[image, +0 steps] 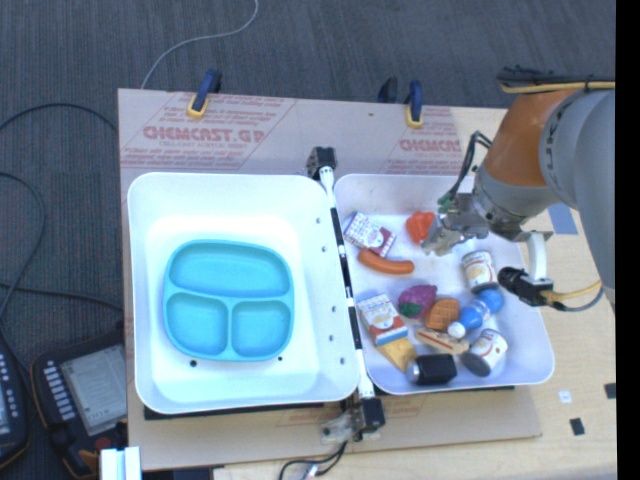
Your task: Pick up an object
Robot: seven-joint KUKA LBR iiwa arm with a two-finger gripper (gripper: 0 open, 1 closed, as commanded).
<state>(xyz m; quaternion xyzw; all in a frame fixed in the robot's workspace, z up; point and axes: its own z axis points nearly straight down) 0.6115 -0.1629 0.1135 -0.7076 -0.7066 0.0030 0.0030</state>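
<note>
One gripper (pixel 440 230) | finger state not discernible | poised in right bin (pixel 540 368) | orange toy (pixel 420 226) touching, on its left

The right bin (pixel 540 363) holds a jumble of small toy foods. A red-and-white carton (pixel 366 232) lies tilted near its upper left, with a hot dog (pixel 386 263) just below it. An orange-red piece (pixel 419 226) sits at the gripper (pixel 440 236). Toward the middle lie a purple piece (pixel 417 296), a brown bread-like piece (pixel 443 313) and a second small carton (pixel 379 313). A white can (pixel 477 268) stands at right, a blue bottle (pixel 470 317) below it, a black item (pixel 435 370) at the front edge
</note>
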